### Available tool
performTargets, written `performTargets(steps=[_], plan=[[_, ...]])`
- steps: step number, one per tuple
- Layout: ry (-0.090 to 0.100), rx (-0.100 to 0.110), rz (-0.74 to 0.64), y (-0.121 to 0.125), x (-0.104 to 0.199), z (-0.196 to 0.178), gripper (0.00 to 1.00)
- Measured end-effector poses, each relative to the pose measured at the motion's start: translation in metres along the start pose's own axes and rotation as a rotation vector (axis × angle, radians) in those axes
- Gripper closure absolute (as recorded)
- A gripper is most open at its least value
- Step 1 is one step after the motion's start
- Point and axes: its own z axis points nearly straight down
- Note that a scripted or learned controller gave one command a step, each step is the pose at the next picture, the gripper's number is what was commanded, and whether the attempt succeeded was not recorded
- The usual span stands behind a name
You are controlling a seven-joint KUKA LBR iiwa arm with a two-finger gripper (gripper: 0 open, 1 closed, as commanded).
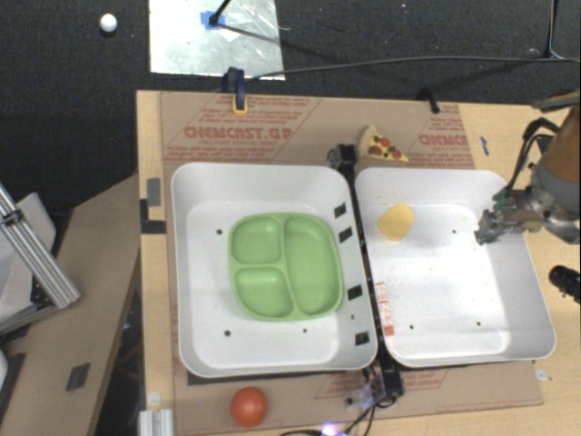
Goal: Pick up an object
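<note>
A small yellow object (396, 222) lies in the right white bin (454, 334), near its back left. My gripper (487, 228) hangs over the right side of that bin, well to the right of the yellow object and apart from it. A green divided plate (284, 264) rests in the middle of the left bin (204, 334). A toy pizza slice (381, 145) lies on the cardboard behind the bins. A red ball (249, 406) sits on the bench in front of the left bin.
The arm (554, 180) reaches in over the right bin's right rim. A foil sheet (216, 25) and a blue clamp (236, 87) lie at the back. A small white ball (109, 23) rests on the dark floor at far left.
</note>
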Motion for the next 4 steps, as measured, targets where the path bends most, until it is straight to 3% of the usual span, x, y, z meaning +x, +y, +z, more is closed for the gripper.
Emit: performTargets(steps=[1,3,4], plan=[[0.0,0.002,0.0,0.001,0.0,-0.012,1.0],[0.003,0.003,-0.007,0.024,0.103,-0.038,1.0],[0.003,0.005,-0.005,0.032,0.157,-0.027,1.0]])
